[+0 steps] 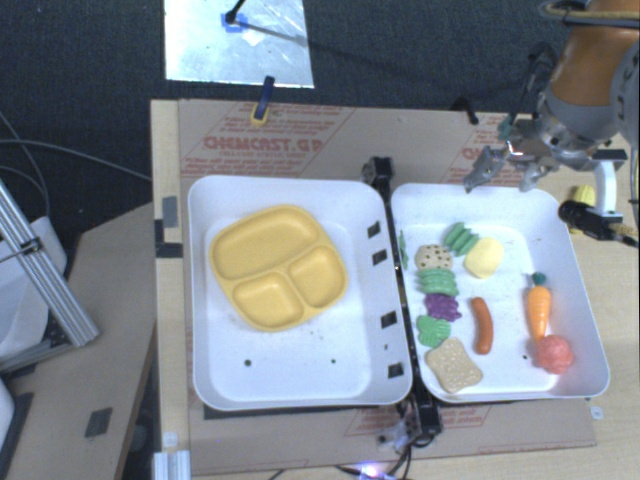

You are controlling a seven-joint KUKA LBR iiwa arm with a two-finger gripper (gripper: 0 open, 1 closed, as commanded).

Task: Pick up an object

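Where fingers hover, right bin's rim.

You are looking at a fairly dim, slightly soft picture with a cool, bluish cast. The two white bins are the brightest surfaces, evenly lit from above with only faint shadows along their rims. A foil sheet at the top gives off patchy glare. The dark carpet around the bench swallows detail. Small toy foods look grainy, with blurred edges.
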